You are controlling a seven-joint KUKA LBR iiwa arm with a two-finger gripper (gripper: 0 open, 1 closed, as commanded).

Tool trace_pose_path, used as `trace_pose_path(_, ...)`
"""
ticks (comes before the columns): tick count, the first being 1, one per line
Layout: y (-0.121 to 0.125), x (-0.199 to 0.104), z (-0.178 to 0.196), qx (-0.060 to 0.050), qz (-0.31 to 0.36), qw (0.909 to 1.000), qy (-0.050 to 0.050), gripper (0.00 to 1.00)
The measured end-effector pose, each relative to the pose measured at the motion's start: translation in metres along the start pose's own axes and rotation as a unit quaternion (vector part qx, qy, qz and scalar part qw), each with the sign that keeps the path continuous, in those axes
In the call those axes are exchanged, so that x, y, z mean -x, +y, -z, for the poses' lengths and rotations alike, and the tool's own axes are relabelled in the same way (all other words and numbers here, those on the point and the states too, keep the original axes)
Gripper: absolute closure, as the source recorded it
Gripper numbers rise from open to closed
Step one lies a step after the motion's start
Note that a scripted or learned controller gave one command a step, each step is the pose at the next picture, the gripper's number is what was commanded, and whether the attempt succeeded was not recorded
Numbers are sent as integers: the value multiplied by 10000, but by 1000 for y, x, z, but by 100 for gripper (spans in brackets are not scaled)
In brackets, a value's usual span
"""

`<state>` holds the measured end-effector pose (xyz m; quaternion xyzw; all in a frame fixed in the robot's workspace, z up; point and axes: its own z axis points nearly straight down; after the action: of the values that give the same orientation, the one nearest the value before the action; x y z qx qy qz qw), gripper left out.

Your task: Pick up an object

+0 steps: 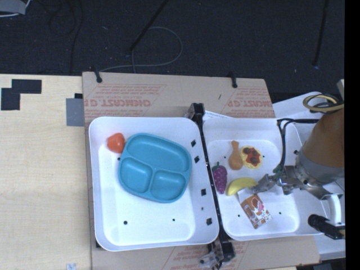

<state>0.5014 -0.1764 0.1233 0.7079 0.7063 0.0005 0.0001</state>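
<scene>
Your gripper (pixel 262 185) sits low at the banana's (pixel 241 185) 3 o'clock, lined up to grab; finger state can't tell.

Right bin holds five candidates. Banana (pixel 241 185), yellow, curved, lying flat just left of the fingertips (pixel 263 185), nearest item. Snack packet (pixel 255 210), red/white, flat, tilted, just below the fingers. Purple grapes (pixel 219 178) further left, beyond banana. Chicken drumstick (pixel 235 156) and small yellow tart with red topping (pixel 251 157), side by side, up-left.
</scene>
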Motion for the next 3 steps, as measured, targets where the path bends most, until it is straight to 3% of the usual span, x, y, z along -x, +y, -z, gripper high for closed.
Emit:
trace_pose_path(1, 2, -1, -36, 7, 9, 10000, -7, 0)
trace_pose_path(2, 1, 1, -25, -8, -22, 10000, -2, 100)
trace_pose_path(3, -2, 10, 33, 7, -31, 10000, -9, 100)
